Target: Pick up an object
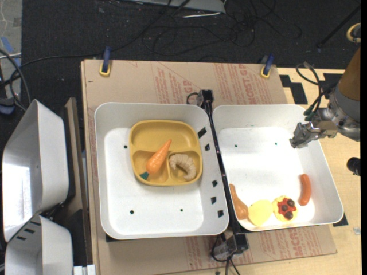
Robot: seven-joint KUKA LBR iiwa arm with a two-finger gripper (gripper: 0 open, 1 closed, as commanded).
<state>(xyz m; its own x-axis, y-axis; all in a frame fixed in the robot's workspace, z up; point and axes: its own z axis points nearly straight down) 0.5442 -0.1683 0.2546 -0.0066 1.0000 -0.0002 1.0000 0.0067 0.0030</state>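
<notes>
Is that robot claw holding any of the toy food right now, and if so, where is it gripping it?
Nothing is held. The gripper hangs over bare floor in the right bin, apart from the sausage and the other food along the near wall.

The grey arm (348,99) reaches in from the right, its wrist angled down and leftward. The gripper (298,137) hangs low at its tip (too small and blurred to read more), nothing visibly gripped.

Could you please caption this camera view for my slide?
Gripper above the right bin; carrot on yellow plate in left bin.
</notes>
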